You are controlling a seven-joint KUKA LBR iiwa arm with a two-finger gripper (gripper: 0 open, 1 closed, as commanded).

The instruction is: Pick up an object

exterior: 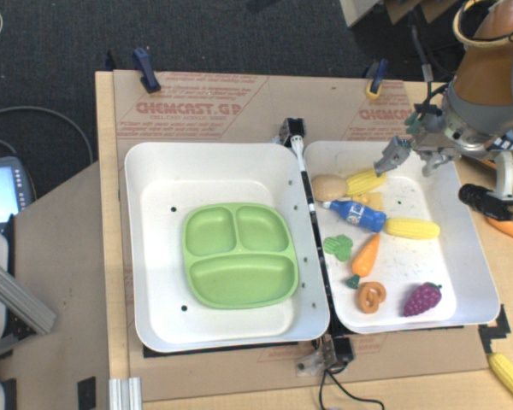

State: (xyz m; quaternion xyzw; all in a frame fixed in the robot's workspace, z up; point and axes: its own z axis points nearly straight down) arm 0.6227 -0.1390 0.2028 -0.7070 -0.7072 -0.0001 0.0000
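Observation:
The right bin [470, 267] holds several toy foods: a beige roll [327, 186], a short yellow corn piece [365, 182], a blue bottle [356, 214], a longer yellow corn cob [411, 228], a green leafy piece [339, 247], an orange carrot [367, 255], an orange ring [371, 296] and purple grapes [422, 298]. My gripper [406, 166] hangs over the far end of this bin, just right of the short corn piece. It is open, with nothing between its fingers.
The left bin [145, 229] holds a green divided plate [238, 255]. A black divider strip [309, 212] runs between the bins. Blue clamps [145, 68] hold the board's far edge. A yellow item [506, 374] lies outside the right bin at the near right.

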